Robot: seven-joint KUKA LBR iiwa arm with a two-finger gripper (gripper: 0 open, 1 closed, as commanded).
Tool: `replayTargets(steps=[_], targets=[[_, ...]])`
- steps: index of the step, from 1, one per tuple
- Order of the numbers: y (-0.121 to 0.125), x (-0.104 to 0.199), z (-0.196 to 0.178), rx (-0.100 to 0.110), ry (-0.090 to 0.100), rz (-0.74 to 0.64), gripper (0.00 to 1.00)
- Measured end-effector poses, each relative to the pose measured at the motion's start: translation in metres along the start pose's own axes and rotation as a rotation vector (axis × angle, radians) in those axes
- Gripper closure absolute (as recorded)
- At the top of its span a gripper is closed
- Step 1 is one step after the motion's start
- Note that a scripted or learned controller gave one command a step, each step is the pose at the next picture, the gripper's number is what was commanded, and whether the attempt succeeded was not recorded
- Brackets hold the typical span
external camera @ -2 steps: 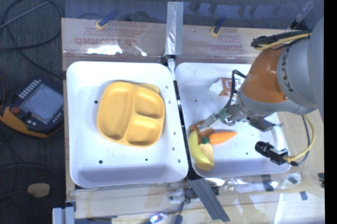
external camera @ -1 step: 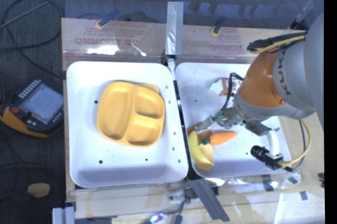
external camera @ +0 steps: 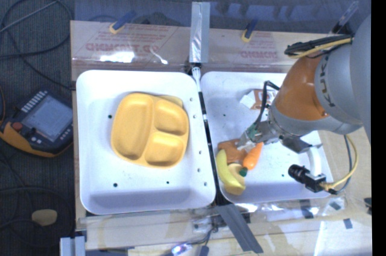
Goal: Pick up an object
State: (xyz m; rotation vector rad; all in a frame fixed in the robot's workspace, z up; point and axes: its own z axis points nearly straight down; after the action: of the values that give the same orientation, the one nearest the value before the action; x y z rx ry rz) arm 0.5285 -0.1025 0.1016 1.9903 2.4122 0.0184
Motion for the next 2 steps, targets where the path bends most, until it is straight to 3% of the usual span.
replayTargets(steps=[1,2], targets=[[0.038,0.058,-0.081,0.022,0.0,0.155,1.0],[0.017,0.06,-0.081,0.022,0.0,0.082,1.0]])
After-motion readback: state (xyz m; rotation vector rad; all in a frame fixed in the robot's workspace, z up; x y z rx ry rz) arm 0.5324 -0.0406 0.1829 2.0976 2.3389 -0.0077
